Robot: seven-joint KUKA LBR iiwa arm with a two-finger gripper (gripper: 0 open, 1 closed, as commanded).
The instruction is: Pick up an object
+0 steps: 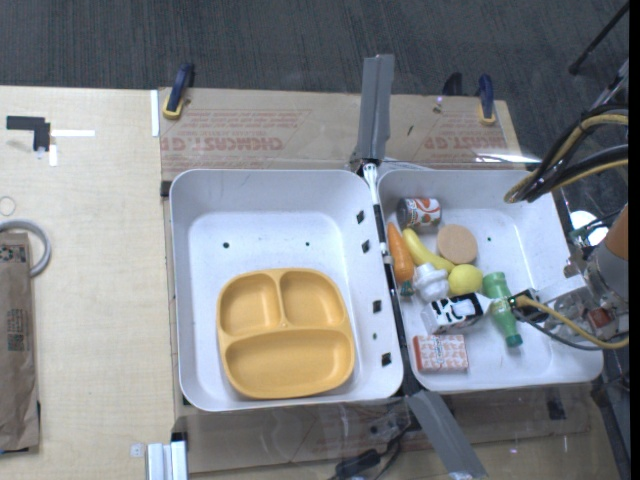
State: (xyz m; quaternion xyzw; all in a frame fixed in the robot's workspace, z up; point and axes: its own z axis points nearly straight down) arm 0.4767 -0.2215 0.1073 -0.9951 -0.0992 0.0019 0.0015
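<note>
Crowding the right bin (pixel 545 363), the objects cluster around a yellow lemon (pixel 465 279): a carrot (pixel 400 255) and can (pixel 420 212) toward the left bin (pixel 190 298), a tan disc (pixel 458 243) behind, a green bottle (pixel 502 308) beside, a red box (pixel 441 352) in front. A yellow divided plate (pixel 287 333) fills the left bin. Whether the claw is spread or pressed together, I cannot tell.

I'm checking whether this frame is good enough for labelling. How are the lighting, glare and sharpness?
Camera view: lighting is even and soft, with faint shadows inside the left bin and beside the yellow plate; mild glare whitens the right bin; the small items there look slightly soft; the cables at right are blurred.
</note>
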